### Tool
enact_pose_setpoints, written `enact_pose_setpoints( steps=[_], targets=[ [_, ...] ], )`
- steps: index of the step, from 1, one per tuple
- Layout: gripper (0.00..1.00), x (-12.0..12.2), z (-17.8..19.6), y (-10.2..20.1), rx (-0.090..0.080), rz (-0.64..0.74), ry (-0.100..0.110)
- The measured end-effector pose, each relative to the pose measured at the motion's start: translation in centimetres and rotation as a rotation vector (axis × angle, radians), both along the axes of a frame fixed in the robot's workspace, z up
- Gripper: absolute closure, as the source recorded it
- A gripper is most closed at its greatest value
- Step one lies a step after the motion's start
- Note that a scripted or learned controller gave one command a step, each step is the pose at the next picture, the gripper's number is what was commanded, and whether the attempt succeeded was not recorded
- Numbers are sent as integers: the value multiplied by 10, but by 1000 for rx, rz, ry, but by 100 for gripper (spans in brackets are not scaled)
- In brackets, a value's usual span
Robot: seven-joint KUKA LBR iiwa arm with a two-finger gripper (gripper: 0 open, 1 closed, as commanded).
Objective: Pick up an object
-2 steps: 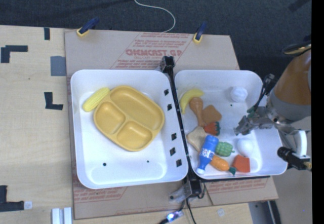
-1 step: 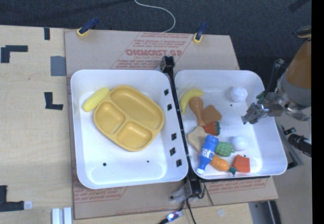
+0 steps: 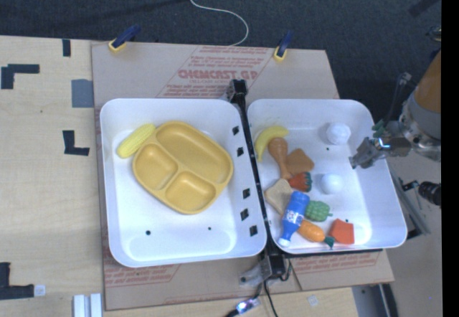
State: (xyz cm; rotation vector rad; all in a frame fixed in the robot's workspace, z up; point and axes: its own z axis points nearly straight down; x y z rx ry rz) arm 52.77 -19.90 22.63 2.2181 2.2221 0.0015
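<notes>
We can't really tell whether the jaws are spread or closed here, they're too small and dark. The gripper (image 3: pixel 364 153) is hanging over the right edge of the right bin (image 3: pixel 373 202), nothing visibly in it. Nearest to it we're seeing two white balls (image 3: pixel 338 132), then a drumstick (image 3: pixel 280 155), a banana (image 3: pixel 267 138), a strawberry (image 3: pixel 300 181), a blue bottle (image 3: pixel 292 216), a carrot (image 3: pixel 314 232) and an orange block (image 3: pixel 343 232) all lying loose in that bin. The left bin (image 3: pixel 129 237) is holding a yellow tray (image 3: pixel 183 165) with a corn cob (image 3: pixel 135 140) touching its edge.
</notes>
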Motion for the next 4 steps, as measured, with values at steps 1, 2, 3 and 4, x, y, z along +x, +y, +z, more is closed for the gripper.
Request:
enact_pose_setpoints(
  steps=[1, 2, 3, 4],
  targets=[
    [100, 6, 9, 53, 2, 5, 2],
    [100, 8, -5, 101, 1, 2, 5],
    [100, 10, -14, 156, 1, 4, 5],
    [100, 14, -13, 206, 2, 5, 4]
  ],
)
